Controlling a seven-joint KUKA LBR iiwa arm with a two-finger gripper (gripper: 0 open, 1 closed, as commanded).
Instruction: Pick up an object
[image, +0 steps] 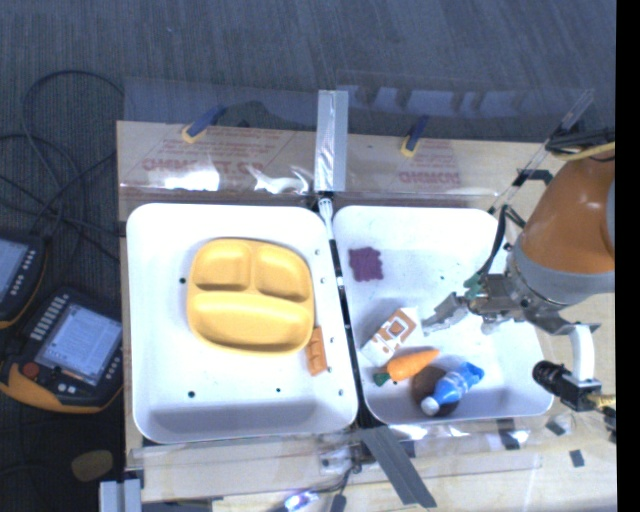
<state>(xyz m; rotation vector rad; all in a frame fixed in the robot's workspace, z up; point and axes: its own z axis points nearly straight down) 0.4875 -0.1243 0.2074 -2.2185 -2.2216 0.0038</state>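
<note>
The gripper (447, 311) hangs over the right bin (440, 225); finger state cannot be determined. Near the front wall, the carrot (412, 364), bottle (452, 387) and carton (390, 331) crowd together, risking a glancing, failed grasp.

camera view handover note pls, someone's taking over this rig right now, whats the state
Gripper: over the right bin, above its middle, with nothing seen between the fingers; open or shut is not clear from this view.
Right bin holds: purple piece near the top left, small box, carrot, blue bottle lying against a dark object near the front edge.
Left bin holds: yellow divided tray and a small orange piece at its right wall.
Done: nothing picked yet.
Left: descend on one object, probably the box or carrot nearest the gripper, grasp and lift.
</note>
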